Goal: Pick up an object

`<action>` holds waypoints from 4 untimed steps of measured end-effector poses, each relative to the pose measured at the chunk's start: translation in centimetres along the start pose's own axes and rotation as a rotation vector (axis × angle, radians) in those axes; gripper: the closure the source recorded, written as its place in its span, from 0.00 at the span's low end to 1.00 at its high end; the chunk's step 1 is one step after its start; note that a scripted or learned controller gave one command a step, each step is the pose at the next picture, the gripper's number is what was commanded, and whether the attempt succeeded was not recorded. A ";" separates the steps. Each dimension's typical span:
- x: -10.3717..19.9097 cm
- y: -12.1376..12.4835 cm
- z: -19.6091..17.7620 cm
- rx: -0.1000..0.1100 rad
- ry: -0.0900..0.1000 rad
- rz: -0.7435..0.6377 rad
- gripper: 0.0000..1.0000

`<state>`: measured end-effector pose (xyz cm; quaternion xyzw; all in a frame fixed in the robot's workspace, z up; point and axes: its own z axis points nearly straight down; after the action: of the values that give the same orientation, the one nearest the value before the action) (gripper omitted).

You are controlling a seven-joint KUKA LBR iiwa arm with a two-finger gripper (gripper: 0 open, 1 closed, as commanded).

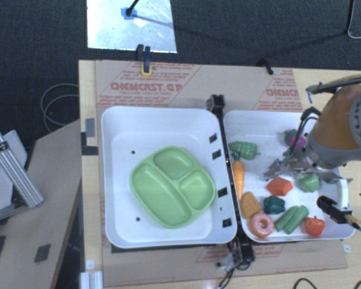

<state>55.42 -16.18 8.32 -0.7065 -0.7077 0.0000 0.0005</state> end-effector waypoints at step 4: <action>0.9 0.3 -14.3 -0.005 -0.002 -0.003 1.00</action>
<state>55.75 -15.28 22.60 -0.7055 -0.7087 -0.0012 -0.0019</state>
